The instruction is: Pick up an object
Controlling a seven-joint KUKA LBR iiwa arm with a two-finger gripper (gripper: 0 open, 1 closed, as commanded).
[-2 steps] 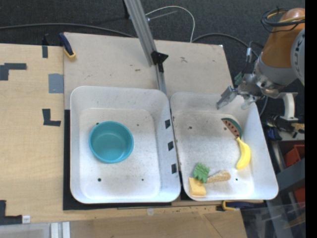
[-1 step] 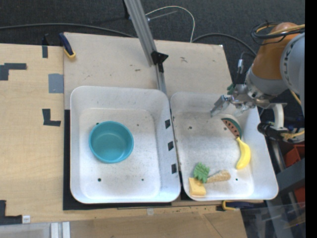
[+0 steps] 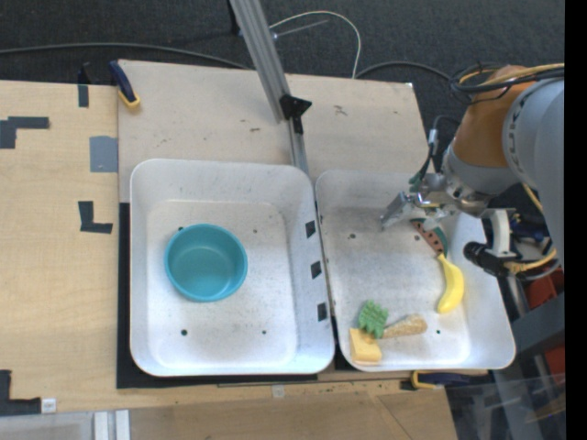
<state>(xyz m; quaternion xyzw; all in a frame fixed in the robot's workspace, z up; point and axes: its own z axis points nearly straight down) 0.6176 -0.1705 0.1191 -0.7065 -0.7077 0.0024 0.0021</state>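
My gripper (image 3: 410, 215) hangs over the upper part of the right bin (image 3: 367, 200), open, with nothing visible between its fingers. Just below and to its right lies a small brown and teal object (image 3: 430, 237), close to one fingertip. A yellow banana (image 3: 449, 288) rests further down by the bin's right side. Near the front of the same bin sit a green toy (image 3: 372, 317), a tan stick (image 3: 406, 326) and a yellow block (image 3: 365, 347). The left bin (image 3: 275, 191) holds a teal bowl (image 3: 206, 262).
A grey metal pole (image 3: 266, 53) slants down from the top to the divide between the two bins. Cables (image 3: 500, 255) hang near the arm's wrist at the right bin's right edge. Bare bin floor lies left of the gripper.
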